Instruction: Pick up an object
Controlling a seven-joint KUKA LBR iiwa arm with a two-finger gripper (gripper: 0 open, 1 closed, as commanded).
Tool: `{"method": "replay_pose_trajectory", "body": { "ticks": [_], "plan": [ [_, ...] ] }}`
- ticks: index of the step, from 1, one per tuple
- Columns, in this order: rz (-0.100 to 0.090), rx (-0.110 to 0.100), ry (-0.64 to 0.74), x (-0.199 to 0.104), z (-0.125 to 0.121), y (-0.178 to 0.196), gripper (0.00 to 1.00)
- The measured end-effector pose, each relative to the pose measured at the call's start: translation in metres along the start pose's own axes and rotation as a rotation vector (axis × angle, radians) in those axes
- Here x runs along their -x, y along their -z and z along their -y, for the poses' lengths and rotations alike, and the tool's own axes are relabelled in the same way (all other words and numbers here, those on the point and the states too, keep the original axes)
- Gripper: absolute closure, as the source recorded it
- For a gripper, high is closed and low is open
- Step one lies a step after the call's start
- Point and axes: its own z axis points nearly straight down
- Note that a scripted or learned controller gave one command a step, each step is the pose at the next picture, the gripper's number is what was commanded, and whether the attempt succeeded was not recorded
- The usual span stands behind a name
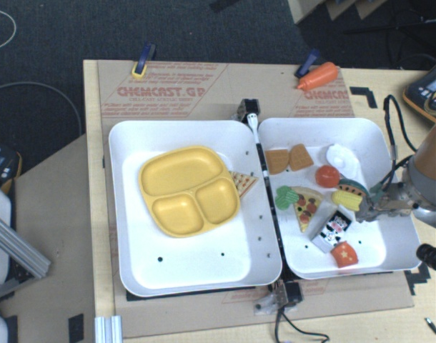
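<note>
The right bin (372,136) holds several toy foods: two brown toast pieces (288,159), a white lump (342,157), a red tomato (327,176), a yellow and teal piece (349,194), a pizza slice (306,206) beside a green leafy piece (284,196), a grey box with a black and white label (330,230), and a red strawberry (344,254). My gripper (366,210) reaches in from the right and sits low at the right end of the yellow and teal piece, just above the grey box.
The left bin (132,259) carries a yellow divided plate (189,190) with a waffle-like wedge (242,183) at its right side. An orange carrot (318,76) and clamps lie on the board behind the bins. Cables run along the right bin's far right rim.
</note>
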Motion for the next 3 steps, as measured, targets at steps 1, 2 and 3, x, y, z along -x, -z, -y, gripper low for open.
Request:
{"method": "replay_pose_trajectory", "body": {
  "ticks": [1, 2, 3],
  "plan": [
    [0.0, 0.002, 0.001, 0.001, -0.002, 0.053, 1.0],
    [-0.004, -0.002, 0.007, -0.06, -0.019, 0.06, 1.0],
    [-0.006, -0.008, 0.005, -0.105, -0.027, 0.052, 1.0]
  ]
}}
